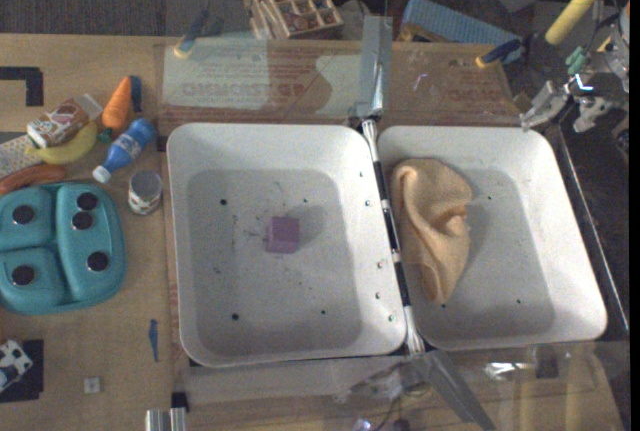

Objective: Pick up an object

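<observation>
- Taking the left bin (190,154) as the landmark: to its left on the table (80,59) lie a teal tray (60,244), a small can (145,191), a blue bottle (125,149), a toy carrot (118,102) and a banana (68,147). All of them sit outside the bins, so they are probably no part of the pick; a reach that overshoots the bin's left wall could knock them.
- Inside the left bin, near the middle of its floor, lies a small purple block (282,234), flat and alone. It looks low and small, so a descent that stops short would likely close over nothing, and an off-centre closure could push it sliding across the smooth floor.
- To the right of the left bin, touching it along the shared rim, stands the right bin (570,219). In its left half lies a crumpled beige cloth (435,224), close to the dividing wall. Soft cloth may slip out of a shallow pinch, or drag and drape over the rim when lifted.
- Furthest right of the left bin, beyond the right bin's upper right corner, the hand (548,107) hangs above the table, well apart from both candidates. Whether it is released or clenched cannot be told from this view; nothing is seen between its tips. From here it must cross the right bin's wall, and a low path could clip that rim.
</observation>
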`<control>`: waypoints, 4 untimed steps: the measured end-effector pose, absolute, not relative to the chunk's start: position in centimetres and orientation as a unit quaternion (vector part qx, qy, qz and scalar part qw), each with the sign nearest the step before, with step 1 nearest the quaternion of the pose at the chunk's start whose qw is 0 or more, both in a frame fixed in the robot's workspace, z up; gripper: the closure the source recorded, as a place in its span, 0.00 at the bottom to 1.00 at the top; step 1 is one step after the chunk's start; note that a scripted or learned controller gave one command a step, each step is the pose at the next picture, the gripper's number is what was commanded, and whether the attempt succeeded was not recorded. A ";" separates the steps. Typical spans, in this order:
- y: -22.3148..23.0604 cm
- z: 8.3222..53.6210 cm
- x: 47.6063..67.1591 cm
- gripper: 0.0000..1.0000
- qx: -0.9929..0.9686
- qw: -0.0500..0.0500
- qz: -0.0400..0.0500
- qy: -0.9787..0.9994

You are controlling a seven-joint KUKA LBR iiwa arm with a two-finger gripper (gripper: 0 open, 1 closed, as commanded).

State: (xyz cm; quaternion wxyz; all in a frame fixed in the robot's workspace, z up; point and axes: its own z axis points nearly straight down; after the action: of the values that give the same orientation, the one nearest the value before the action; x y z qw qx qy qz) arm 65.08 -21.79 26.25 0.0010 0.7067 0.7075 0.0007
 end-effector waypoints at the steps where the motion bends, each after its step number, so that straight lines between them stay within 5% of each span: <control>1: -17.3 14.0 56.4 0.00 0.738 0.000 0.000 0.675; 2: -14.8 8.9 57.1 0.00 0.708 0.003 0.002 0.706; 3: -9.4 9.2 61.6 0.00 0.679 0.003 0.001 0.734; 4: -18.6 14.4 60.4 0.00 0.714 0.002 0.000 0.700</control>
State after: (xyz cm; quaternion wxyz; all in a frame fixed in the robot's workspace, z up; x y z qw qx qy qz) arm 60.37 -18.60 14.43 0.0016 0.7137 0.7004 0.0004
